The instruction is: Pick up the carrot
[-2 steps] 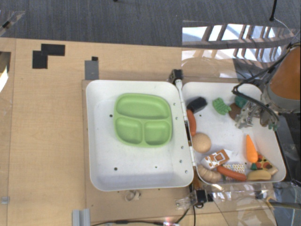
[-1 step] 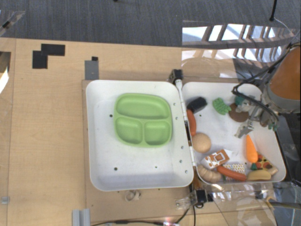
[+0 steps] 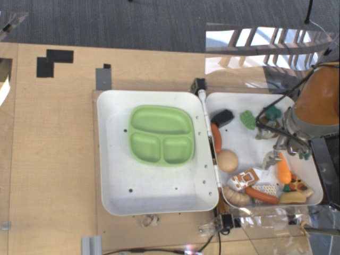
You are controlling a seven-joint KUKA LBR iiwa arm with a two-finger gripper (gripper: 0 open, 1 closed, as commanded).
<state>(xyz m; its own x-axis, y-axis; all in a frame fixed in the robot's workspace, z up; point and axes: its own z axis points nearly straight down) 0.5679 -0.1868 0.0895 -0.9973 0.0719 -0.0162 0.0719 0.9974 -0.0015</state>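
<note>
Our gripper hangs low in the right bin, just left of the carrot, and we cannot tell how it is set. We see the carrot lying near the bin's right wall, its top beside the gripper. The left bin carries a green divided plate.

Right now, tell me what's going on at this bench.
The grey arm reaches in from the right over the right bin, its gripper down among the toy foods, right beside the carrot. The carrot lies on the bin floor near the right wall, next to a sausage and a round tan ball. Nothing looks lifted yet. The left bin holds a green divided plate.
</note>
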